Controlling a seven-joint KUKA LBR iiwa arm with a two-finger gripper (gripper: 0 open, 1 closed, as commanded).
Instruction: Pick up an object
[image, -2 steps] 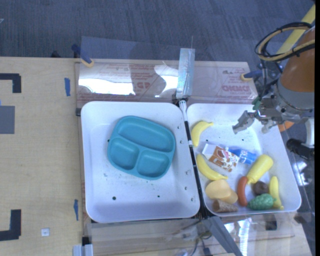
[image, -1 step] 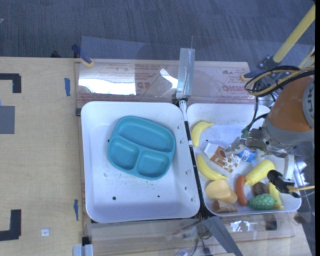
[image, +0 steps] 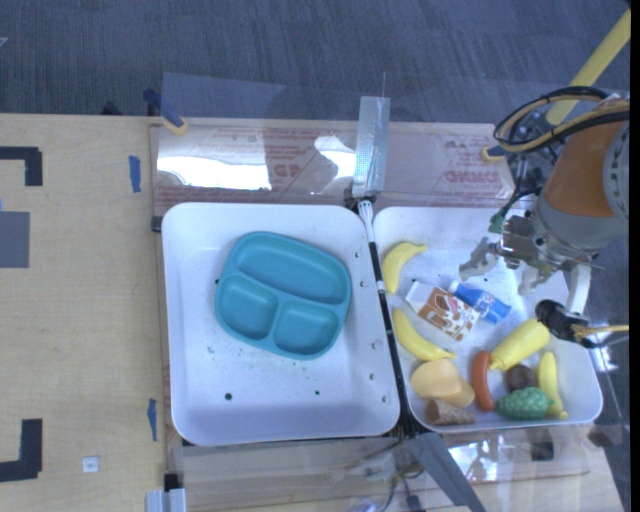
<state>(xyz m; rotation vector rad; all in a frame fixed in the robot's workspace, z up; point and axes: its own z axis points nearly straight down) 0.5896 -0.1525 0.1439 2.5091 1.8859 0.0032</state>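
A: Start at the near edge of the right bin. What sits there?

B: A green bumpy toy, perhaps broccoli, lies at the near right, with a small yellow piece just to its right and a dark brown lump just behind it. To its left a red sausage stands lengthwise, and further left is a pale orange rounded fruit with a tan cone-like piece touching its near side.

A: And a little farther in?

B: A yellow corn-like piece lies at a slant in the right part. A banana curves along the left wall. Between them lie a small printed carton in orange and white and a blue and white packet, touching each other.

A: Farther still?

B: A second banana lies at the far left corner of that bin.

A: Where is the arm?

B: It comes in from the right, its orange band at the far right. The gripper hangs above the far right part of the right bin, over bare white floor, just behind the blue packet. Its fingers are spread apart and nothing sits between them, so no object is picked up.

A: The left bin?

B: It holds a teal divided plate, lying flat near its centre, well apart from the gripper. Beyond both bins, a clear plastic sheet lies along the far side.
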